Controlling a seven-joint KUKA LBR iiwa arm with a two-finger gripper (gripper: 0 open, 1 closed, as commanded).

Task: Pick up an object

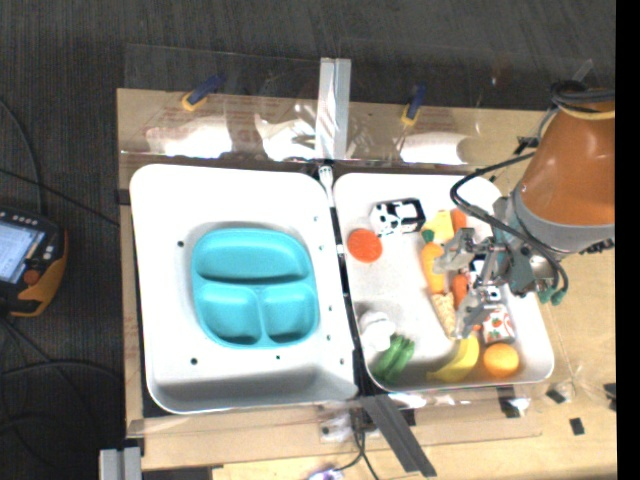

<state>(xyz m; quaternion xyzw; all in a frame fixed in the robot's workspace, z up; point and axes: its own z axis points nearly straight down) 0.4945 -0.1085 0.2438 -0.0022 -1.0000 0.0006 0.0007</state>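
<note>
So the stuff to grab is all piled in the right bin (pixel 545 363), and I'll use that bin as the reference for everything. Along its right half there's a column of toy food: a carrot (pixel 434 266) and some other orange and yellow bits near the top, a corn cob (pixel 444 313) around the middle, then a banana (pixel 455 360) and an orange (pixel 500 359) down at the near right corner. A small red and white carton (pixel 497 323) sits just above the orange. In the bin's left half there's a black and white cow toy (pixel 397 216) near the top, an orange disc (pixel 364 245) just below it by the left wall, and a green vegetable (pixel 393 357) with a white object (pixel 374 325) beside it at the near left corner.

The gripper (pixel 480 273) hangs over the bin's right half, right above the carrot and corn column. Can't tell if its fingers are apart or together, too much clutter there.

The left bin (pixel 160 218) sits against the right bin's left wall and has a blue divided tray (pixel 254 285) in it
</note>
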